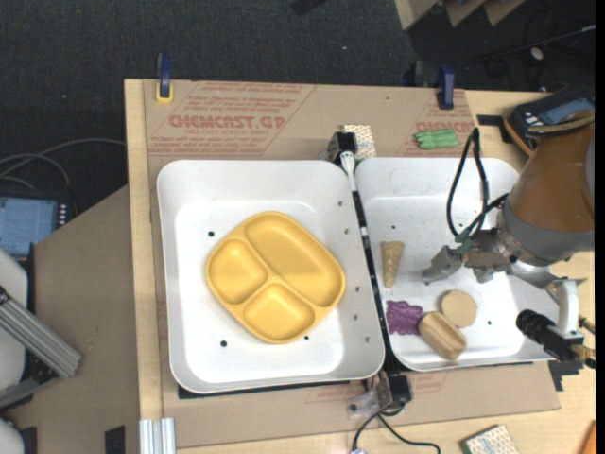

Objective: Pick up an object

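The right bin [416, 192] holds a pale tan cone [390, 261] near its left wall, a purple grape bunch [404, 318] at the front left, a round tan disc [459, 307] and a tan cylinder [442, 336] lying beside it. My gripper [463, 259] hangs low over the middle of this bin, just behind the disc and to the right of the cone. Nothing shows between its grey parts. The arm's orange band [558, 187] sits above it at the right.
A yellow three-part plate [274, 275] fills the middle of the left bin [180, 253]. On the bench behind the bins lie a green object [436, 140] and a small checked block [358, 142]. A black cable [461, 183] loops above the right bin.
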{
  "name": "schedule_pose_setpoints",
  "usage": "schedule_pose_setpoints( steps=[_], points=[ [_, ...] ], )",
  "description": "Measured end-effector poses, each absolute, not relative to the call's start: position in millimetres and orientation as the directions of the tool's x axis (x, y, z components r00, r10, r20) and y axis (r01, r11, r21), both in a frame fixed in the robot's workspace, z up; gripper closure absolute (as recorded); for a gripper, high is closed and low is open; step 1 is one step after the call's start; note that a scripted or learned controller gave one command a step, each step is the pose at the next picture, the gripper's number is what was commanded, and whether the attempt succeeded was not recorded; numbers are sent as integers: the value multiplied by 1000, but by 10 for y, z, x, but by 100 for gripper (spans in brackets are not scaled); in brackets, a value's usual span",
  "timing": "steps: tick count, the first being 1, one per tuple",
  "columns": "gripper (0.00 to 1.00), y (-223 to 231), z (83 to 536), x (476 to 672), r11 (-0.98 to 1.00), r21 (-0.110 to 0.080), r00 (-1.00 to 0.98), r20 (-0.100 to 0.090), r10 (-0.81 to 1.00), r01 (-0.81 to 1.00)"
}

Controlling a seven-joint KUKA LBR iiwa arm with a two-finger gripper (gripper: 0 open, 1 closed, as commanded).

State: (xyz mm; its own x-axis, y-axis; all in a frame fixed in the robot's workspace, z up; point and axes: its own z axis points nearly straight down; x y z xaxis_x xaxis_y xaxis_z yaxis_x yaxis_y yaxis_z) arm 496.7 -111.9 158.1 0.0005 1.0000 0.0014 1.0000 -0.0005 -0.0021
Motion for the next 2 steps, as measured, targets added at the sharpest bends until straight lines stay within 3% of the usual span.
schedule_pose_setpoints(
  steps=[1, 2],
  points=[
    [0, -1765, 813, 5292, -3, 2, 3, -3, 1000, 1000],
    [0, -2166, 858, 6246, 4, 5, -4, 3, 1000, 1000]
  ],
)
